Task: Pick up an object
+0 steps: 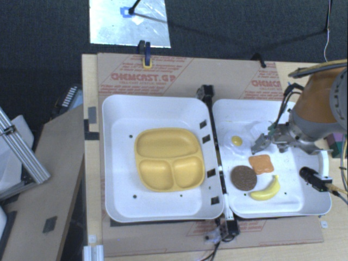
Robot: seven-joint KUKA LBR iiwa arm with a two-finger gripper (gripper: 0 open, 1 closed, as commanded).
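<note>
The right bin (304,205) holds a small yellow round piece (236,141), an orange square slice (261,163), a brown round disc (243,178) and a yellow banana (266,189). My gripper (261,143) hangs low over this bin, just above the orange slice and to the right of the yellow round piece. I see nothing held in it. The grey arm with its orange band (321,99) reaches in from the right.
In the left bin (117,118) lies a yellow divided plate (167,158) with three compartments. A black divider (213,145) runs between the bins. Brown cardboard (179,75) lies under both bins, and a shiny metal sheet (129,15) sits beyond it.
</note>
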